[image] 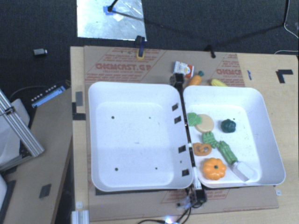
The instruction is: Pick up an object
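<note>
The right bin (261, 125) holds several toy foods. An orange pumpkin (214, 168) lies near its front left corner. A small orange ring-shaped piece (202, 149) sits just behind the pumpkin. A green cucumber-like piece (227, 151) lies at a slant beside a leafy green piece (210, 138). A tan round cookie (205, 123) with a green leaf (194, 120) on its left rests toward the bin's left wall. A dark green broccoli-like lump (228, 125) sits near the middle. A pale whitish piece (242, 171) lies by the front wall.
The left bin (135, 136) stands beside the right one, joined by black clips (180, 134). Behind the bins on the cardboard lie a carrot (195, 80), a yellow piece (218, 83) and a small white-red item (182, 68). A metal frame (18, 129) stands far left.
</note>
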Available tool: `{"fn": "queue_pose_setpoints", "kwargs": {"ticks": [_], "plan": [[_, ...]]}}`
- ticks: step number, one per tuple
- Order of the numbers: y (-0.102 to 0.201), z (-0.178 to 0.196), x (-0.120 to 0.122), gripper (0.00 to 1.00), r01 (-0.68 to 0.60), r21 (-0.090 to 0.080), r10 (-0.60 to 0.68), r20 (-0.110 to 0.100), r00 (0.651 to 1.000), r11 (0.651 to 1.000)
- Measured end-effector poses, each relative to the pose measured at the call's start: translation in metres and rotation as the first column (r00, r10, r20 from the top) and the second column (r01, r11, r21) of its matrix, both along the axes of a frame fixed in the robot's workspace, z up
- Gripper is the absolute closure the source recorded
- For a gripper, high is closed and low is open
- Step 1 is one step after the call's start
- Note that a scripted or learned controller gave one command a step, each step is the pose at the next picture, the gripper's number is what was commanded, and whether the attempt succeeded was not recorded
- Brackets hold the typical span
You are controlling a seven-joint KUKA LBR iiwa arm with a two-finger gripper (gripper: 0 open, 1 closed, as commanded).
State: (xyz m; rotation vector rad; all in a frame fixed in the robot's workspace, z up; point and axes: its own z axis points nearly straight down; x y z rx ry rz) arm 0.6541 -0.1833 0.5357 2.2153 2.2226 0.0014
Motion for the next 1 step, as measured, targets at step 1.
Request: {"fn": "queue_pose_setpoints", "kwargs": {"ticks": [1], "plan": [[0.0135,0.0000,-0.0045,1.00,0.000,0.000,0.000,0.000,1.000,1.000]]}}
